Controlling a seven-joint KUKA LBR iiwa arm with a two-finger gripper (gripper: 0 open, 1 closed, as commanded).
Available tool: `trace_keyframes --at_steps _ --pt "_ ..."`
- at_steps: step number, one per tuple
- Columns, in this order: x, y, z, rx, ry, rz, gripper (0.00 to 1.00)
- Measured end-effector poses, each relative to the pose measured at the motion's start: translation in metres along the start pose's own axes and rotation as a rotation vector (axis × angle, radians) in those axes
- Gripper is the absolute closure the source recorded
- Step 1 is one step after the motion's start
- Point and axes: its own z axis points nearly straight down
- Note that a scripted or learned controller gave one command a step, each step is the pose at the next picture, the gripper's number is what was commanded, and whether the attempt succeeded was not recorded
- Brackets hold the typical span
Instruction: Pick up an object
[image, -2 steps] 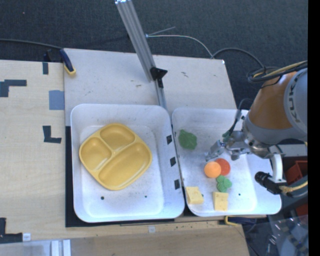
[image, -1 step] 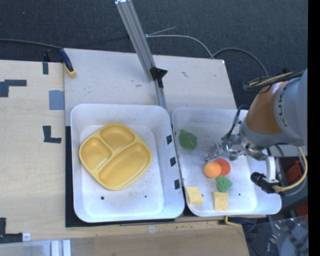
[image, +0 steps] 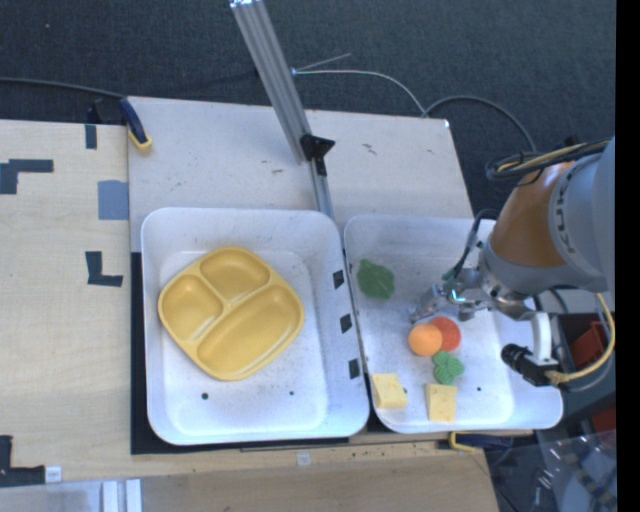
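Orange ball (image: 425, 340) in right bin (image: 400, 240), touching red piece (image: 447, 333), green leafy piece (image: 447, 369) just below

— That yellow plate (image: 231, 312) looks like smooth, slightly glossy plastic.
— Yes, and both white bins (image: 165, 300) seem matt plastic, speckled and scuffed. The bench (image: 60, 240) reads as pale wood grain.
— The slanted pole (image: 275, 80)?
— Ribbed, dull metal. The arm's orange band (image: 525, 225) shines.

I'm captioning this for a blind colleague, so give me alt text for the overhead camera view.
The gripper hangs low in the right bin, just above an orange ball among green and yellow pieces. The left bin holds a yellow divided plate.
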Motion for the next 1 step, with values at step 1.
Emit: trace_keyframes --at_steps 1 --pt "0.0 0.0 0.0 0.0 0.0 0.0 0.0"
